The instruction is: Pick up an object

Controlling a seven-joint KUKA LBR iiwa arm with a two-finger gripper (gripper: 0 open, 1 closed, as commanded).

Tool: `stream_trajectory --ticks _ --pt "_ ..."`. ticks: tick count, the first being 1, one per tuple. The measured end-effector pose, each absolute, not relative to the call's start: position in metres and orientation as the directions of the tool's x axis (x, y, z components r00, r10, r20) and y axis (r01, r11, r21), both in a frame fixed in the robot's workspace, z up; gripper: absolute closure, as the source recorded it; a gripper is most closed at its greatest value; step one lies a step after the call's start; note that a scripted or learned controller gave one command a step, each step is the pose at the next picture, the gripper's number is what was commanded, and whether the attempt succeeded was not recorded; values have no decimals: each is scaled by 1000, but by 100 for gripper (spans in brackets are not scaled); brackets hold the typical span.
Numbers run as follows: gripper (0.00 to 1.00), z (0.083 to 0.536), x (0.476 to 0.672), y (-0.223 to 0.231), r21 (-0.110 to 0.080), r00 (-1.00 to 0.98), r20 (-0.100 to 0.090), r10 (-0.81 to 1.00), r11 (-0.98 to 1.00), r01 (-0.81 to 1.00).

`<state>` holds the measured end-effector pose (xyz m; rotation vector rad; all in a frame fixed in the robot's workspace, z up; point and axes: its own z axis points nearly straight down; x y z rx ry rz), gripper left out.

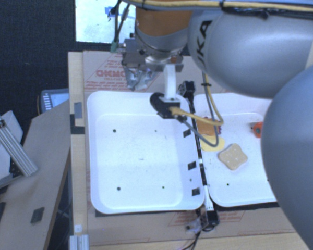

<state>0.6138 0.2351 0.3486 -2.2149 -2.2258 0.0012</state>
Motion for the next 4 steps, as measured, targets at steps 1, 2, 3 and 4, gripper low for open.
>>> stream_trajectory --ticks 1,2,3,4 --pt "100 502 669 233 20 -4 5 1000 4 1000" --pt "100 518 668 234 4 -5 2 1000 5 1000" --pt "100 536 668 234 4 -6 1 1000 6 1000" --pt "0 535 668 235 2 -6 1 1000 6 1000"
